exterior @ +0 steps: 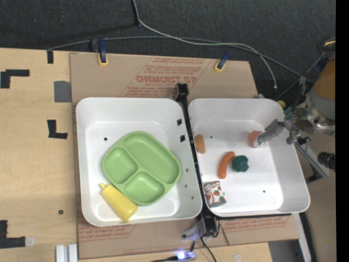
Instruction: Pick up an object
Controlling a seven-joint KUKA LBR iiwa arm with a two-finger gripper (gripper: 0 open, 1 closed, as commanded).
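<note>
Two shallow white bins sit side by side mid-frame, the left bin (87,146) holding a green divided plate (142,168) with a yellow squeeze bottle (118,202) touching its lower-left edge. The right bin (289,195) carries the smaller candidates, loosely scattered so each can be reached alone: an orange sausage (224,164) just beside a dark green broccoli-like piece (240,164), a strawberry-print packet (215,193) at the lower left, and a small orange piece (200,143) by the dividing wall. The gripper (260,140), entering from the right, hangs over a pinkish-orange piece (253,138) at the upper right; whether it is released or clenched cannot be told.
</note>
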